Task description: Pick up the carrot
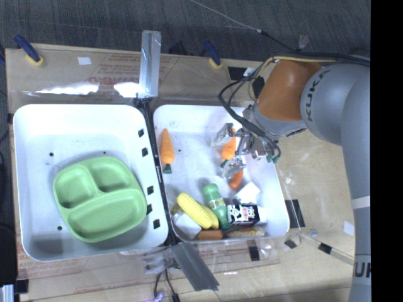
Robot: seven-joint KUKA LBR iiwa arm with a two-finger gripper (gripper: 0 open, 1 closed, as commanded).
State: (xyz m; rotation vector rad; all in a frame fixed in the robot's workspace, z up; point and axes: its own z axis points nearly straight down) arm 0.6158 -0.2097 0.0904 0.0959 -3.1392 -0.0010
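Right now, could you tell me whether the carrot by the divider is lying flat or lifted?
Lying flat: the carrot rests on the right bin's floor.

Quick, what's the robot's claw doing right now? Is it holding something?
Gripper: in the right white bin, shut on an orange carrot-shaped piece seen between its metal fingers.

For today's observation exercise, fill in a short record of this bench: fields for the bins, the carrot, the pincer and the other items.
left bin: holds a green divided plate
right bin: holds the carrot and other items
carrot: lies at the right bin's left wall, apart from the pincer
pincer: over the right bin's right half, with something orange beneath it
other items: corn cob, green bottle, black carton
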